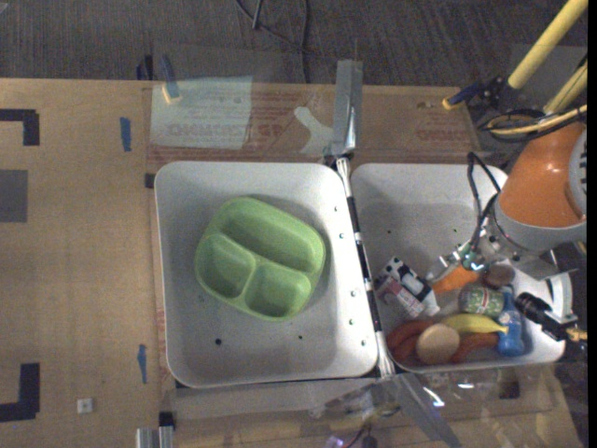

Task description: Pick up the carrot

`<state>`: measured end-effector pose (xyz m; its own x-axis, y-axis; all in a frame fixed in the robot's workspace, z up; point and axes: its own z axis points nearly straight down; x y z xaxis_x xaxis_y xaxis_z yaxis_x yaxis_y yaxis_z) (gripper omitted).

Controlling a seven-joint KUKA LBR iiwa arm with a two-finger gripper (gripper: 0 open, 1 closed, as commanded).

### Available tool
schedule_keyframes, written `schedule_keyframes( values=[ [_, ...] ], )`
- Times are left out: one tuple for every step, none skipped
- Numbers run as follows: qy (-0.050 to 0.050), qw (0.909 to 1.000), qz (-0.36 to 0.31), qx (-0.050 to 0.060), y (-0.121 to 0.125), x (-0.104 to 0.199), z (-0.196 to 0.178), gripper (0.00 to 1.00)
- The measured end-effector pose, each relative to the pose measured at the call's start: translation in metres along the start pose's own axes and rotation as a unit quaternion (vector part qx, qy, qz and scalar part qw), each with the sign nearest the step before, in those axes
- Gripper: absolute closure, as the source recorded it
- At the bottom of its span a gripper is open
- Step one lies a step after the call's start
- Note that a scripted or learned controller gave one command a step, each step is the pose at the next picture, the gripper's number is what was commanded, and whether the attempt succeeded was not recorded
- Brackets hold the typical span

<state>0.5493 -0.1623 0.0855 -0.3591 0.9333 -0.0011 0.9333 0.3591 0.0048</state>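
carrot [456, 279] 1 | banana [477, 324] 1 | green tray [260, 258] 1 | bins [177, 278] 2

A green divided plate [261, 258] lies in the left bin [177, 343]. In the right bin [410, 203] a banana [476, 324], a small carton [407, 290] and a blue item [512, 341] cluster near the front.

No text can be read: the print on the sheet [210, 112] taped to the desk [75, 250] beyond the left bin [177, 343] is blurred
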Motion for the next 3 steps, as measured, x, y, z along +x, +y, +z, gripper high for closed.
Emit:
schedule_keyframes(
  values=[
    [-0.001, 1.0000, 0.002, -0.002, 0.001, -0.003, -0.009, 1.00],
    [0.000, 0.9979, -0.065, 0.002, 0.007, -0.016, -0.142, 1.00],
    [0.000, 0.9979, -0.065, 0.002, 0.007, -0.016, -0.141, 0.00]
  ],
)
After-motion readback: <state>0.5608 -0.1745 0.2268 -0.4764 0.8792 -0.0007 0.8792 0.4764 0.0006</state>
